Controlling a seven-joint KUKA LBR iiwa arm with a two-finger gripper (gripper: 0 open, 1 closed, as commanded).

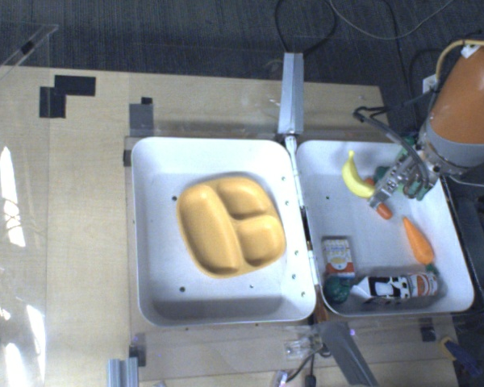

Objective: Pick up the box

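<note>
Arm (465, 95): I see it come in from the right edge, its orange band over the upper right corner of the right bin.
Hand (397, 185): it hangs over the upper middle of the right bin (460, 256), just right of the banana; I cannot tell whether its fingers are apart or together, and I see nothing between them.
Box (338, 257): small, orange and white, lying flat near the left wall of the right bin, lower right of centre in the frame, well apart from the hand.
Box label: there is print on it, but too small for me to read.
Banana (354, 177): yellow, in the upper part of the right bin.
Carrot (418, 241): orange, right of the box, below the hand.
Bottle (397, 287): lying on its side along the bin's lower wall, black and white pattern; no writing I can read.
Green thing (338, 289): dark, round, just below the box, at the bottle's left end.
Left bin (157, 289): holds a yellow tray (230, 224) with three compartments.
Desk (64, 216): pale wood, with black marks at upper left.
</note>
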